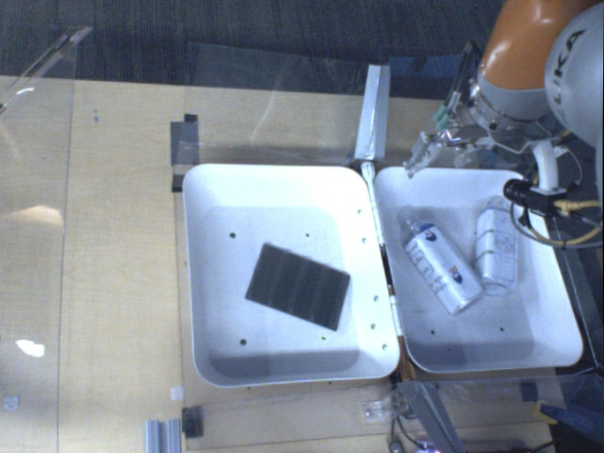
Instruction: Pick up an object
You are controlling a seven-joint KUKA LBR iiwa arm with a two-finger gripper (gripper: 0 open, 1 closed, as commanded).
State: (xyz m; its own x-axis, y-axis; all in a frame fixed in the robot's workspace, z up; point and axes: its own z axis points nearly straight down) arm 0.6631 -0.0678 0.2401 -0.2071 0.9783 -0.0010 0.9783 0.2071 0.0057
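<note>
In the left bin (208,215) a dark grey flat rectangular pad (298,286) lies at a slant near the middle. Two cans lie on their sides in the right bin (557,338): a white can with a blue and red label (441,269) pointing toward the front right, and a silvery can (494,245) just to its right, close to it. My gripper (436,149) hangs over the back left corner of the right bin, well behind both cans, with nothing seen in it. The orange band (528,36) of the arm rises behind it at the top right.
A metal divider post (373,111) stands behind the seam between the bins. Black cables (543,206) loop off the arm over the right bin's back right. Clear panels cover the wooden bench at the left.
</note>
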